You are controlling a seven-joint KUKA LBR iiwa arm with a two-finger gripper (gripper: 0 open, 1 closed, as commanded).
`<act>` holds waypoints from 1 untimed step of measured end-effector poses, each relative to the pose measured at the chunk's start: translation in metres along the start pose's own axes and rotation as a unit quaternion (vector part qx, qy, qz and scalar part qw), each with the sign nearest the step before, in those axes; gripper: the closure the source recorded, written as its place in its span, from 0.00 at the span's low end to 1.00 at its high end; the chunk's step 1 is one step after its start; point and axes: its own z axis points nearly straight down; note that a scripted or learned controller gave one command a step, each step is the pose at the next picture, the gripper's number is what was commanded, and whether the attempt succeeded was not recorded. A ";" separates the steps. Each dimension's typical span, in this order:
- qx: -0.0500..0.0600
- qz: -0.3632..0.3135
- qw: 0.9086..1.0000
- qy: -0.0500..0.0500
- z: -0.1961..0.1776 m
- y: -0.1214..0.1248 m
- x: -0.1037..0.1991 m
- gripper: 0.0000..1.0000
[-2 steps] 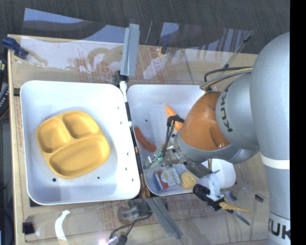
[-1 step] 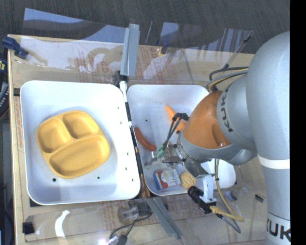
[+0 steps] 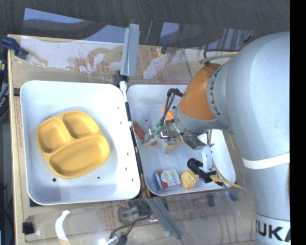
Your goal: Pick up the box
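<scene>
The box (image 3: 167,178) is small, with blue, red and white print. It lies flat near the front edge of the right bin (image 3: 143,98). My gripper (image 3: 159,132) hangs over the middle of that bin, left of the orange wrist band. It is well behind the box and apart from it. The box has nothing on top of it.
A yellow knobbly item (image 3: 187,179) lies against the box's right side. A red-orange piece (image 3: 138,131) sits by the right bin's left wall, and a tan piece (image 3: 171,147) lies just under the gripper. A yellow divided plate (image 3: 73,143) rests in the left bin (image 3: 30,93).
</scene>
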 end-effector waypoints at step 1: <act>-0.002 -0.099 0.995 -0.005 -0.003 0.049 0.018 0.00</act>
